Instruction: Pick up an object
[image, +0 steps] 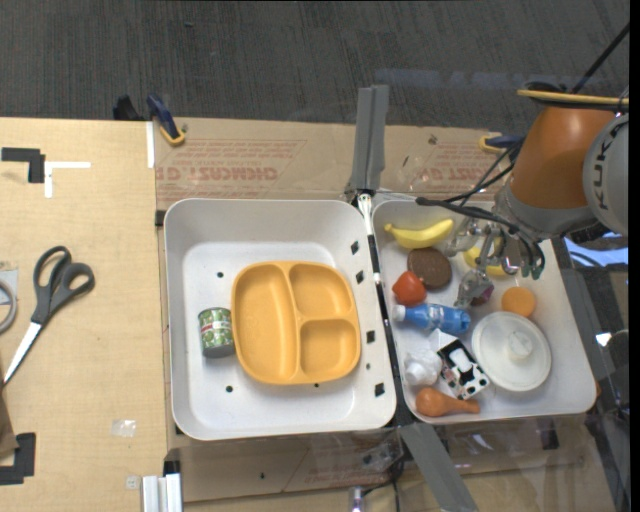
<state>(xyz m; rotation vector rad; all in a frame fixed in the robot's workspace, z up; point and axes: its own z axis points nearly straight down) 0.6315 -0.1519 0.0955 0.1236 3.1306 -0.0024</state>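
Crowded right bin (575, 330), and trouble brewing at its far edge. Gripper (497, 255) down low there, over a small yellow object (478, 258), with the banana (421, 233) just beside it toward the bin's far left corner. Grasping, released, clenched? Cannot tell; metal parts and cables blur together at the wrist, nothing plainly seen held.

Risks, then. Too much packed too close: brown round object (430, 266) and red tomato-like piece (409, 288) near the left wall, blue bottle (434, 318) lying across the middle, a dark purplish item (476, 291) right below the gripper, small orange ball (518, 301) toward the right wall. Likely outcome of a slightly off descent: nudging a neighbour instead of closing on a target, or pinching two things together and dropping both.

Round pieces, probably slippery, likely to roll out of a two-finger pinch. White lidded bowl (512, 349) too wide for a clean grab, by the look of it. Near edge no easier: black-and-white toy (461, 369) touching an orange gourd-shaped piece (445, 403).

Left bin (185, 330) calmer: yellow divided plate (297, 322) in the centre, small green can (215, 331) just beside its left rim. Scissors (48, 296) well apart on the bench, out of play.
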